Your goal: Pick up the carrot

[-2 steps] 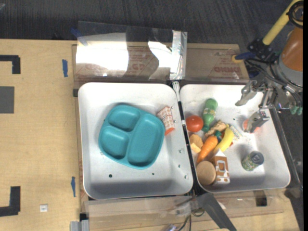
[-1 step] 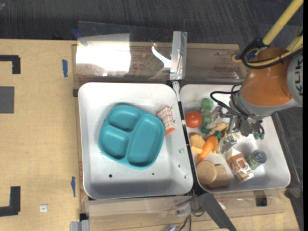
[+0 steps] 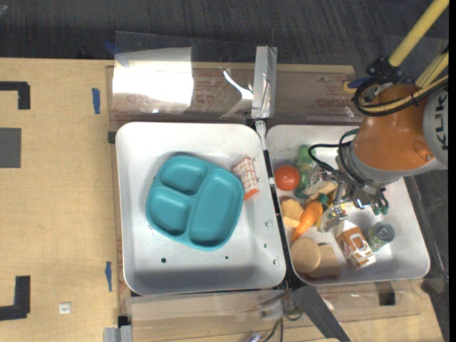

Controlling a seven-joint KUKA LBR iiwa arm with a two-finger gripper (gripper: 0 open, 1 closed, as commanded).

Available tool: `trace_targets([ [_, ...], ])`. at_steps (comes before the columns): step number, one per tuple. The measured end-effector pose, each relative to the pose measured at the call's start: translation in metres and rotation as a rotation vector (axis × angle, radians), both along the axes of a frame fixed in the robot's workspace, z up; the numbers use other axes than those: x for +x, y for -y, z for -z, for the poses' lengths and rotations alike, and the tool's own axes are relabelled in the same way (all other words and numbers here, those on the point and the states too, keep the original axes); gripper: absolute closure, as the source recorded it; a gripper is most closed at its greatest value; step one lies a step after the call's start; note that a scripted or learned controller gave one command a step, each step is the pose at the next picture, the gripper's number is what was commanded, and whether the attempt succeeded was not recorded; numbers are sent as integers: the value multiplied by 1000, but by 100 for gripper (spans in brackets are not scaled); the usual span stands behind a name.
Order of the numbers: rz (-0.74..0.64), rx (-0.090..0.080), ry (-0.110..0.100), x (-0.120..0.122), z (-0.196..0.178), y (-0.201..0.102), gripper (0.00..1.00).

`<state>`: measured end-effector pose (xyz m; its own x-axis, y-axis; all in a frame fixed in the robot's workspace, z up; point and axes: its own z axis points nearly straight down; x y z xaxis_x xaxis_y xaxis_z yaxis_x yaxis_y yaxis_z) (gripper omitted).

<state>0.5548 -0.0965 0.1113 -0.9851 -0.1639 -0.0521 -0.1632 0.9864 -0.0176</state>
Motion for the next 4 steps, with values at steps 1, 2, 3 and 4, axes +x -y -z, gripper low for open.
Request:
trace_targets([
  [1,15,-2,14,-11,2,5,0],
  [2,79,3,8,-12,3,5,0],
  [3,75,10,-37,-58,21,-5,0],
  [4,-387,-6,-34,-56,21,-5,0],
])
